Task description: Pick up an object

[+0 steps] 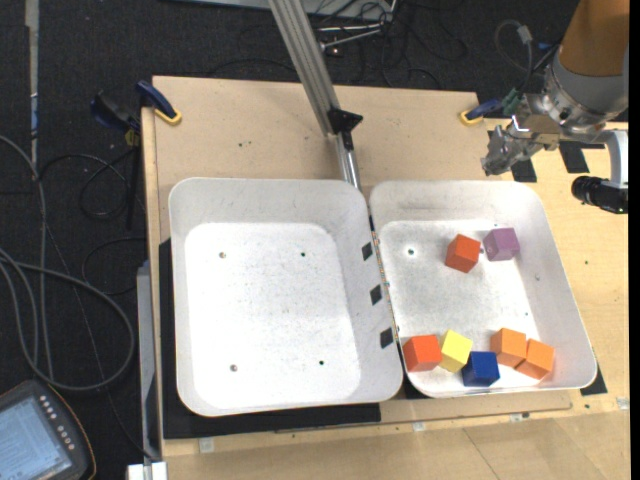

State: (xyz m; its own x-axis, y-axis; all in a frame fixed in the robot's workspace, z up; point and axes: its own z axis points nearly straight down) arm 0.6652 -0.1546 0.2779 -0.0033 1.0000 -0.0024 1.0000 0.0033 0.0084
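My gripper (500, 160) hangs above the far right corner of the right bin (560, 268), well above the bench, with nothing visible between its fingers. In that bin lie an orange block (462, 252) and a purple block (501, 243) side by side near the middle back. Along the front wall sit an orange block (422, 352), a yellow block (456, 349), a blue block (481, 368) and two more orange blocks (524, 352). The gripper is behind and to the right of the purple block, apart from it.
The left bin (190, 268) stands beside the right one on the wooden bench (250, 128). A slanted metal pole (305, 53) runs down to the gap between the bins. Clamps (160, 103) grip the bench's far corners. Cables lie on the floor at the left.
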